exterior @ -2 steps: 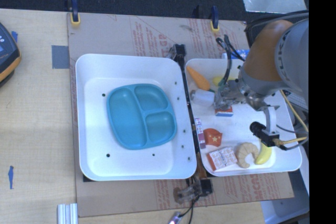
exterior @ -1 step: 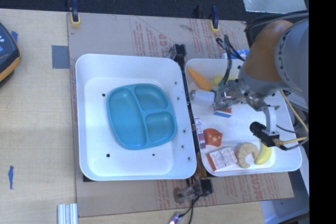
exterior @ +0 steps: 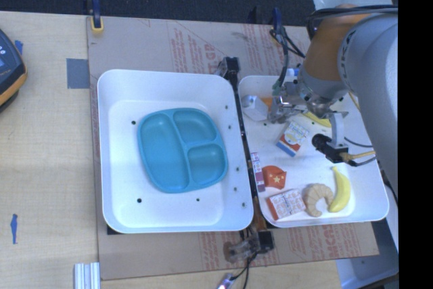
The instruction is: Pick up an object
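The left bin (exterior: pixel 111 145) is white, and so is the right bin (exterior: pixel 369 210). In the left bin lies a light blue plate (exterior: pixel 181 149) with three parts. In the right bin there is a yellow banana (exterior: pixel 341 189), a tan croissant (exterior: pixel 316 198), and a red packet (exterior: pixel 273 176) with a little yellow mark. There is a white packet (exterior: pixel 285 204) with red print, and a white carton (exterior: pixel 292 137) with orange and blue on it. The arm (exterior: pixel 365 57) is grey with an orange band (exterior: pixel 331 30). The bench (exterior: pixel 47 166) is pale wood, and the cardboard sheet (exterior: pixel 176 44) is brown with faded red writing.
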You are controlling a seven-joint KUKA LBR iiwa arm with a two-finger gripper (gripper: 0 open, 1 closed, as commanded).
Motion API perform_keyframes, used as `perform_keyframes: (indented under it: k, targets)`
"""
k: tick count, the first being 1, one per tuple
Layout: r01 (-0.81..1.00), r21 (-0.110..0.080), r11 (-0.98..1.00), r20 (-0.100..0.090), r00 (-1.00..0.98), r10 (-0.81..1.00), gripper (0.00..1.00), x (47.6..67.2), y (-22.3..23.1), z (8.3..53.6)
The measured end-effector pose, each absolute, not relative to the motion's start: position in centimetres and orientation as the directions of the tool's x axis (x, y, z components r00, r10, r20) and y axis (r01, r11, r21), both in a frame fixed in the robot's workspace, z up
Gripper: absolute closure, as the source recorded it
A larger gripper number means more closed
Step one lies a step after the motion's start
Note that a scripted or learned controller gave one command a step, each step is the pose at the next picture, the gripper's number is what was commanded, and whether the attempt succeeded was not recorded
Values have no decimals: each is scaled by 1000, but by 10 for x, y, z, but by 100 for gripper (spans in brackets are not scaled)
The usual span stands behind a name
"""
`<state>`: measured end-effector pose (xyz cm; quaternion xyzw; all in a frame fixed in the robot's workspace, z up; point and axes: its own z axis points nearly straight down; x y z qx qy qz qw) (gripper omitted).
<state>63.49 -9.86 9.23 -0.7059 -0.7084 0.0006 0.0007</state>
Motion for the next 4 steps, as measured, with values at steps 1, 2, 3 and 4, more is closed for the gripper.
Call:
perform_keyframes:
  k: [1,2,3,4]
  targets:
    - [1000,-19,5,2,-5,1000,0,653,-110,89]
    - [1000,-5,4,-1,-4,1000,0,585,-136,92]
    - [1000,-2,4,0,-4,1000,0,657,-171,92]
    - [1000,2,3,-1,-3,1000,0,602,-176,221]
